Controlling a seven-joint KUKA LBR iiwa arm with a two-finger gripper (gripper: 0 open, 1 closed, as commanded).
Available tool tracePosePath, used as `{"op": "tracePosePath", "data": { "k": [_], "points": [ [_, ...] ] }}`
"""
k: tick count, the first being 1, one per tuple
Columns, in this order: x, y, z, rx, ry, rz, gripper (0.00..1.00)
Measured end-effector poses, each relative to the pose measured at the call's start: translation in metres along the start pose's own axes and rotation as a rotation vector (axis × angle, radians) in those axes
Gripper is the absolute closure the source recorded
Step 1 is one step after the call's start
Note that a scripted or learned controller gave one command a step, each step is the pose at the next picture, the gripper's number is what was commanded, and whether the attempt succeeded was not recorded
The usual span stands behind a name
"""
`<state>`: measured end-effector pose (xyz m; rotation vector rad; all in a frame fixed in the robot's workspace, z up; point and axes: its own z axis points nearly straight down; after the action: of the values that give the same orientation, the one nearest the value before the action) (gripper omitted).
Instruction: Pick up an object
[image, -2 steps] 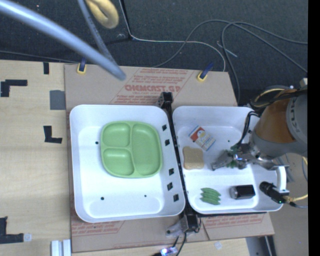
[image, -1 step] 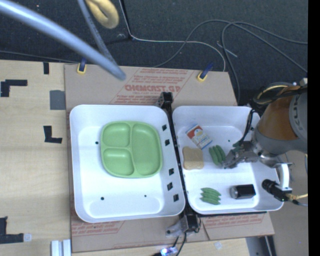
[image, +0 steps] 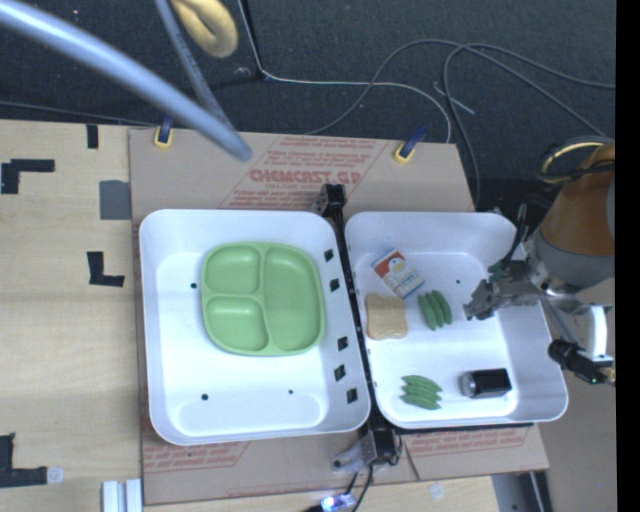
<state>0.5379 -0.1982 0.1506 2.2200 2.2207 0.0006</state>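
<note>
Evidently poised to choose among the loose items, the dark two-finger gripper (image: 480, 303) hangs over the right shallow white bin (image: 520, 398), near its right wall; whether it is apart or together I cannot tell, and nothing shows in it. Nearest lies a small green pea pod (image: 434, 309), then a tan bread-like block (image: 386, 317) and a small orange-and-blue carton (image: 396, 273). A second green pod (image: 421, 392) and a black rectangular block (image: 487, 383) rest toward the front. A green divided plastic plate (image: 263, 298) sits in the left bin.
</note>
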Motion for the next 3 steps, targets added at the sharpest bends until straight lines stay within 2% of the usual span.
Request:
{"op": "tracePosePath", "data": {
  "k": [1,2,3],
  "points": [
    [0.005,0.000,-0.043,-0.001,0.000,-0.001,1.00],
    [0.005,0.000,-0.050,0.001,0.001,-0.001,1.00],
    [0.052,-0.007,-0.046,0.004,0.002,-0.003,1.00]
  ]
}}
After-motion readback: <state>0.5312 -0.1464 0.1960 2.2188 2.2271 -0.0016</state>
